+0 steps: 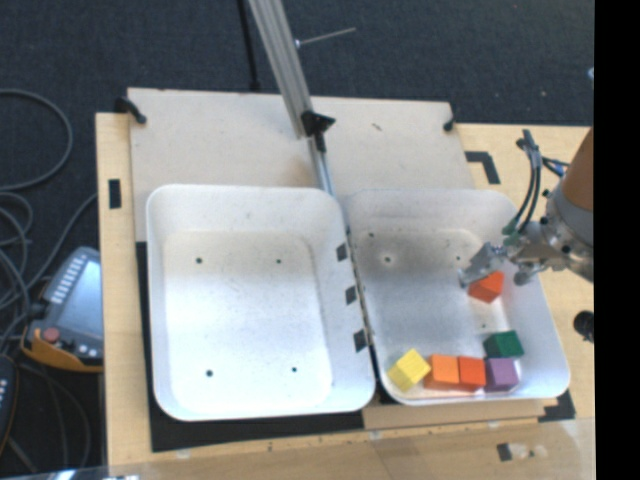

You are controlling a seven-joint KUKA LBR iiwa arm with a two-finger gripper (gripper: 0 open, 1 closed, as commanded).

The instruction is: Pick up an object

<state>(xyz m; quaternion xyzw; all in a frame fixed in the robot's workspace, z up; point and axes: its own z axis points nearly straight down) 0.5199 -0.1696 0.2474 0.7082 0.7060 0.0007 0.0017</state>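
In the right bin [520, 218], a yellow block [409, 368], two orange blocks [457, 371], a purple block [501, 373] and a green block [504, 345] crowd the near wall. The red-orange block [486, 287] sits apart, further back, tilted, one corner toward the left bin [160, 268]. The claw [497, 265] hangs directly over it; whether it grips cannot be told.

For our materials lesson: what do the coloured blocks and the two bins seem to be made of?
Coloured blocks: probably painted wood or foam, with a matte, even colour and crisp edges; which one is unclear. Bins: likely moulded plastic, white and smooth with rounded corners, the floor scuffed grey.
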